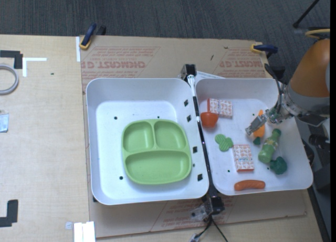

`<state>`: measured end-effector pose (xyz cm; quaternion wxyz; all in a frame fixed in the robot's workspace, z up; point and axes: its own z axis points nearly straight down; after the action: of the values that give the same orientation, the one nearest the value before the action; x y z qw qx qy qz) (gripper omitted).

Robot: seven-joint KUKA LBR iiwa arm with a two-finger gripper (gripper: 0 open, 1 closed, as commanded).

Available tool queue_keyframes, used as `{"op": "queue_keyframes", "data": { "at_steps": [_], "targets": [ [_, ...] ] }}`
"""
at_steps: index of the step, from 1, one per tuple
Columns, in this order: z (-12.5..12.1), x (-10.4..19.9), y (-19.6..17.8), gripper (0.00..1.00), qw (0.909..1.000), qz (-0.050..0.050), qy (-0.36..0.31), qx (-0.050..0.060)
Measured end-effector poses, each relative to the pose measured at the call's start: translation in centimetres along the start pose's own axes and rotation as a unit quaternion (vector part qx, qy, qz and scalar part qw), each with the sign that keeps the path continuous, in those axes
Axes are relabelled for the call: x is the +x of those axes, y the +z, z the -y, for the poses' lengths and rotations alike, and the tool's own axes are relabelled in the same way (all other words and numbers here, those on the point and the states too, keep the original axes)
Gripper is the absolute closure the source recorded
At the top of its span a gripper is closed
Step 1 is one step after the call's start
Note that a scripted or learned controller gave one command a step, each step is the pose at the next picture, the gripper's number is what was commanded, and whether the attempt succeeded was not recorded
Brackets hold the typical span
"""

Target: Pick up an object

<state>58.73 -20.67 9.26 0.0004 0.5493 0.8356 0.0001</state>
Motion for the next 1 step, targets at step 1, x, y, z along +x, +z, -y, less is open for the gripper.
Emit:
{"op": "queue_keyframes", "data": {
  "at_steps": [1],
  "targets": [
    [-0.04, -0.05, -1.01, 1.00, 1.0000, 0.001, 0.001, -0.001]
  ]
}}
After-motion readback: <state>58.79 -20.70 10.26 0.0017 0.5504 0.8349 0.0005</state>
